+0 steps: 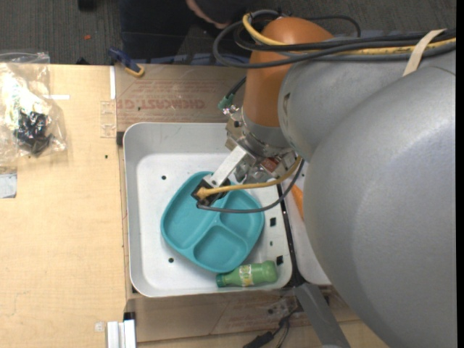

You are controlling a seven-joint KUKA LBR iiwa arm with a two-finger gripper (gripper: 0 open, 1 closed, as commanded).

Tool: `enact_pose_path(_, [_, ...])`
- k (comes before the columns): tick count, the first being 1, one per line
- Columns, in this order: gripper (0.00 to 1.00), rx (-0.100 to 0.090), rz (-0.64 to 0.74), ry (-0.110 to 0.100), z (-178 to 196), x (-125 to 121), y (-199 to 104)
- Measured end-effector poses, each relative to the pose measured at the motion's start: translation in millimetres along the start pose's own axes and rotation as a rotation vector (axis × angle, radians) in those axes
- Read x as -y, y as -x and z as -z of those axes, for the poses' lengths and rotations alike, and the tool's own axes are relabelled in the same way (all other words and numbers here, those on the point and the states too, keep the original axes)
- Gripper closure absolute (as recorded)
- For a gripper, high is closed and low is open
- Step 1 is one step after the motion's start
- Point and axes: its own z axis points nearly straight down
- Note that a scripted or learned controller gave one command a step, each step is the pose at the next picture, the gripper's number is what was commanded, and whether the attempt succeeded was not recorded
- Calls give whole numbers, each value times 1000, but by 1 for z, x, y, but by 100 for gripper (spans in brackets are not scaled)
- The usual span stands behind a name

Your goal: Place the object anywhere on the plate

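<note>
Downward, gripper (252,167) over plate (217,246) rim

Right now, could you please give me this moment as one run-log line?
plate: teal, in white bin | green bottle: lying in bin beside plate, not on it | gripper: above plate's upper rim | placement: not done
</note>
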Motion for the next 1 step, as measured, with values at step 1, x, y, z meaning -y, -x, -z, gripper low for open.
enact_pose_path(1, [100, 0, 267, 1, 56, 36, 18])
